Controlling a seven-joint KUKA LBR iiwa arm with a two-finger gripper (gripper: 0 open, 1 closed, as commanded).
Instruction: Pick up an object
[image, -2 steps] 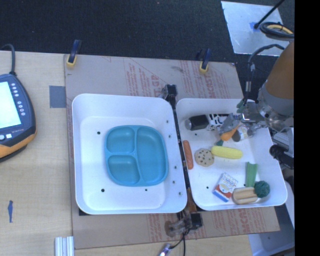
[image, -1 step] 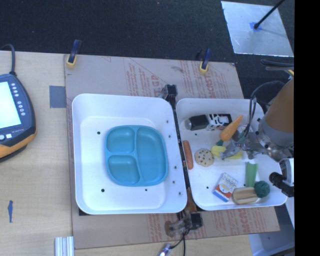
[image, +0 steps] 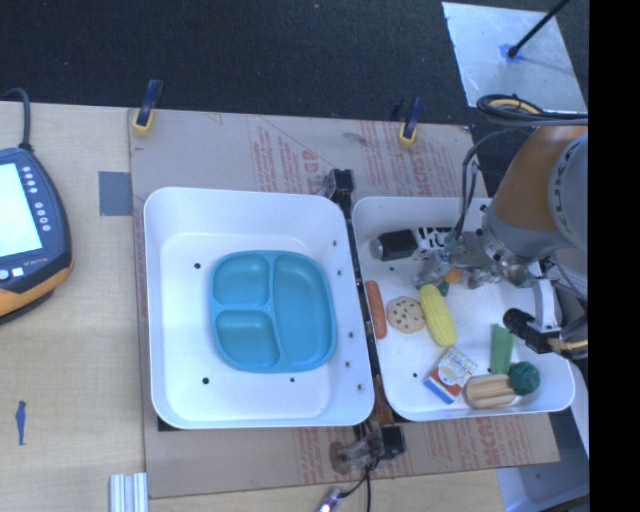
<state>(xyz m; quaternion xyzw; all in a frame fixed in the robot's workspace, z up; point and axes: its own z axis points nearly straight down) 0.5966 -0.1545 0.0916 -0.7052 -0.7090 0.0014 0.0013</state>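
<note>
Camera view shows us two shallow white bins side by side on the bench. Our left white bin (image: 160, 300) carries a blue plastic plate with three sections (image: 272, 310) in its middle. Our right white bin (image: 400, 400) carries small toy foods. A yellow corn cob (image: 436, 313) lies near its middle, beside a round brown cookie (image: 405, 315). An orange hot dog (image: 375, 308) lies along its left edge. A green broccoli (image: 523, 377) sits by its front right corner. Our grey gripper (image: 447, 268) hangs just above the corn's back end, and we cannot tell its state.
</note>
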